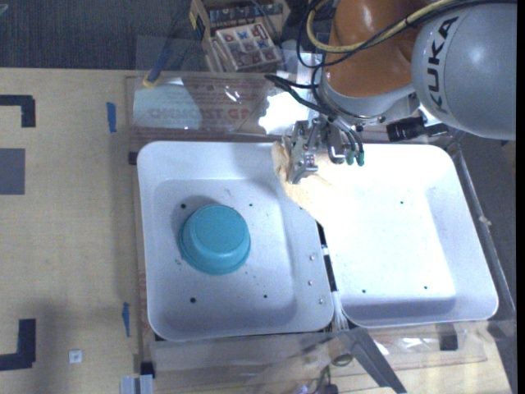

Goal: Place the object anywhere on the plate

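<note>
One blue plate (upside down, apparently) sits in the left bin.

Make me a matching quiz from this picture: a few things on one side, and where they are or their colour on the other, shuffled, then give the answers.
Things:
1. bowl
2. hand
3. right bin
4. wrist band

Descriptions:
A. orange
B. over the far rim where the two bins meet
C. teal, upside down in the left bin
D. white, under the arm's side of the bench

Pairs: 1-C, 2-B, 3-D, 4-A
</note>
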{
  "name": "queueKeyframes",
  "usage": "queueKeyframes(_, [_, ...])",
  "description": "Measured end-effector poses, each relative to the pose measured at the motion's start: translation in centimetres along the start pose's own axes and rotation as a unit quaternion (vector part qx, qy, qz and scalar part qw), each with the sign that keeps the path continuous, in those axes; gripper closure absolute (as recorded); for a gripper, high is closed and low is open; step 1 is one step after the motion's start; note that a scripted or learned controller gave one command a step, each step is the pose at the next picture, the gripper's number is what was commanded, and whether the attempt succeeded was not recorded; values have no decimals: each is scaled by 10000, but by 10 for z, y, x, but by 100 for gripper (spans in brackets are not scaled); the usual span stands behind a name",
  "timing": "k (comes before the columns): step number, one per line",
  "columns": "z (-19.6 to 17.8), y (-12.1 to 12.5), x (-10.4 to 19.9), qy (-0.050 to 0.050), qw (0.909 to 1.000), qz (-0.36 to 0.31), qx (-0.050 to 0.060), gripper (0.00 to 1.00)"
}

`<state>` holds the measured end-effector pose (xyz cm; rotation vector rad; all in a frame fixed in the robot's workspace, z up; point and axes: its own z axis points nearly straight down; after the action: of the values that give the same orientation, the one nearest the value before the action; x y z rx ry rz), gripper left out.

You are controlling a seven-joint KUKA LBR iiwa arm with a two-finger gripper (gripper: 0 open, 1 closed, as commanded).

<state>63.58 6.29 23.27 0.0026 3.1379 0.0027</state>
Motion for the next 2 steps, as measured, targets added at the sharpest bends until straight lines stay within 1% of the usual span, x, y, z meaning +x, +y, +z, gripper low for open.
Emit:
queueKeyframes(1, [12, 50, 9, 1, 10000, -13, -1, 100])
queueKeyframes(2, [7, 102, 20, -16, 10000, -10, -8, 100])
